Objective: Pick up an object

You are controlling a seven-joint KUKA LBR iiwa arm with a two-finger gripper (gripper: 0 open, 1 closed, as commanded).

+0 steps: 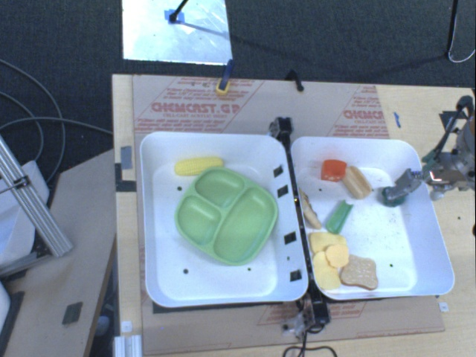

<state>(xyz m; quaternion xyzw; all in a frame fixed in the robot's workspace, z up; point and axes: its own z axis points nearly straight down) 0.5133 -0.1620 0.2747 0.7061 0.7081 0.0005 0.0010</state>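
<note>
Two white bins side by side on a cardboard sheet point(193, 99), the left bin point(160, 274) and the right bin point(428, 251). Nearest, in the right bin's front corner: a toast slice point(359, 272), touching a heap of yellow pieces point(327, 255). Just behind these, a green stick point(339, 216), lying at a slant, and a beige piece point(311, 213) close against the wall between the bins. Farther back, a bun point(356, 181) touching or almost touching an orange block point(334, 169). To the right of the bun, apart from it, the gripper point(398, 190), over the bin's right part; open or closed, cannot tell. In the left bin, a green divided plate point(227, 214) near the middle and a yellow corn cob point(198, 166) just behind it. Farthest, beyond the cardboard, a shiny foil square point(176, 21) on dark carpet.
</note>
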